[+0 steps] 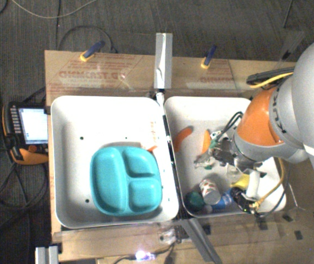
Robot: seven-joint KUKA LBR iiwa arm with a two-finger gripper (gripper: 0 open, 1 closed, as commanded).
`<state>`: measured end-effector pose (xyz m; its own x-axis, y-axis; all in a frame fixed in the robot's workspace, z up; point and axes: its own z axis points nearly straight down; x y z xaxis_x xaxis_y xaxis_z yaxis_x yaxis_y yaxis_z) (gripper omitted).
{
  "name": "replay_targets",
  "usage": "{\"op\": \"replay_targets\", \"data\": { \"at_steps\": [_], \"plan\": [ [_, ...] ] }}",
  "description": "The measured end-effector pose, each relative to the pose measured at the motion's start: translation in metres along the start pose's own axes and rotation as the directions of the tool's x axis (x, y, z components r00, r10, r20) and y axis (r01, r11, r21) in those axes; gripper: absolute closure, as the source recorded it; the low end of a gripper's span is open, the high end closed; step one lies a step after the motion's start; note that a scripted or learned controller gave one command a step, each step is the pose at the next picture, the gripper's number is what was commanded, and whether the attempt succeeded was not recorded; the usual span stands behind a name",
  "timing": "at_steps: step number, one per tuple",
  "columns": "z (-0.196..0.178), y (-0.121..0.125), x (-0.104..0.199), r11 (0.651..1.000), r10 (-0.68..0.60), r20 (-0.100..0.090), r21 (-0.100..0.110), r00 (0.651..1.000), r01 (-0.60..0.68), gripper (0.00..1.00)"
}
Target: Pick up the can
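Arm (297,109) bulk comes first: it leans in from the right over the right half of the right bin (200,110). It shadows that bin's near corner, so anything under it is hard to judge. The left bin (77,120) holds just a teal plate (126,180), well apart from the work and no threat.

The gripper (211,154) hangs low in the middle of the right bin. From this slant I cannot tell whether it is open or closed, and nothing can be seen held in it.

The can (209,190) sits nearer the camera than the gripper, close to the bin's front wall, with its pale end facing up. I cannot tell whether it stands straight or leans.

The main risk is crowding. A dark green thing (195,201) is touching or just beside the can on the left, and a blue thing (224,202) presses in on the right. A descent there could pinch a neighbour along with the can, or land on one and knock the can over. The front wall leaves little room on that side, so a grip could jam against it or slide off the round body.

Two orange pieces (183,135) (206,141) lie farther back. The nearer one, beside the gripper, could be nudged or grabbed by mistake.
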<state>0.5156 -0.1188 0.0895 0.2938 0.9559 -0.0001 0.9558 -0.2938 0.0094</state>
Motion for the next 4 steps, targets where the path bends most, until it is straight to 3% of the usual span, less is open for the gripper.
{"op": "replay_targets", "data": {
  "at_steps": [1,2,3,4],
  "plan": [
    [-0.001,-0.017,-0.039,1.0,-0.005,0.0,-0.005,1.0,0.005,0.0],
    [-0.01,-0.016,-0.039,1.0,-0.005,0.0,-0.005,1.0,0.005,1.0],
    [-0.137,-0.011,-0.034,0.971,0.241,0.007,0.01,0.971,-0.241,1.0],
    [-0.136,-0.011,-0.034,0.971,0.241,0.007,0.01,0.971,-0.241,0.0]
  ]
}}
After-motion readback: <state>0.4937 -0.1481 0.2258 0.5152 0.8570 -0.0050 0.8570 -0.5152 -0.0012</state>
